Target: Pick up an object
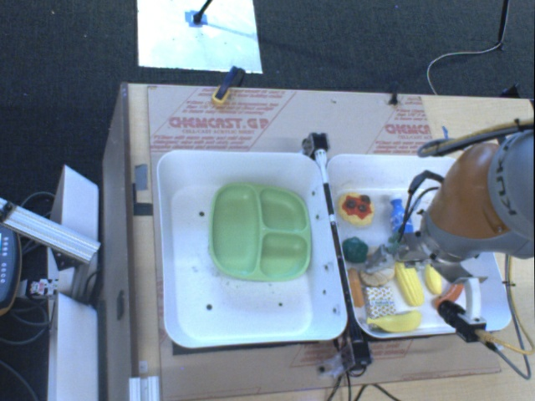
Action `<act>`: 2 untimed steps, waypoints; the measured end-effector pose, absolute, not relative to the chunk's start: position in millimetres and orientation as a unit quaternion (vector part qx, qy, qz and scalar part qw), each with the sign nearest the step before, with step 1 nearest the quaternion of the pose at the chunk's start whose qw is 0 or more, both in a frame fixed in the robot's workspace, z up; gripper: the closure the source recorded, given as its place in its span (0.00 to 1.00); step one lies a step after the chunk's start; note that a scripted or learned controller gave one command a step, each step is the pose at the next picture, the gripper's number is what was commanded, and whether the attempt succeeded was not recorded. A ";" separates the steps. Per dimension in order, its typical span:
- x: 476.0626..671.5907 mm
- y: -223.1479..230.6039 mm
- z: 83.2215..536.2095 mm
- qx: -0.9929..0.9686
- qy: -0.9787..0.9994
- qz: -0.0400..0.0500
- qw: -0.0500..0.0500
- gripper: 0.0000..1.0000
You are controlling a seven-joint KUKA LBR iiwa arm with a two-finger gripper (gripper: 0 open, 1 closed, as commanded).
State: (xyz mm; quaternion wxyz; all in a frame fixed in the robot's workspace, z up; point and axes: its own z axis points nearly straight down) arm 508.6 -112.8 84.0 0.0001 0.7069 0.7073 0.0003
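The right bin (376, 167) holds several toy foods: a yellow and red piece (358, 209), a blue item (396, 215), a dark green ball (355, 249), an orange carrot (357, 289), a corn cob (408, 282), a small yellow lemon (433, 280), a banana (394, 322) and a checkered piece (380, 305). My gripper (382, 260) reaches down into this bin from the right. It hangs just right of the green ball and just above a pale round piece (378, 276). The wrist hides how it meets these things.
The left bin (188, 307) carries a green divided plate (259, 232). A black rod (330, 215) runs along the divide between the bins. The grey and orange arm (472, 207) covers the right bin's right half. An orange-red item (451, 292) lies under the arm.
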 end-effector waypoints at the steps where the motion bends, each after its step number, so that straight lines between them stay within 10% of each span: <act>1: 511.4 -114.0 96.8 0.707 0.707 0.002 0.004 1.00; 2: 554.6 -52.7 195.8 0.706 0.709 0.002 0.001 1.00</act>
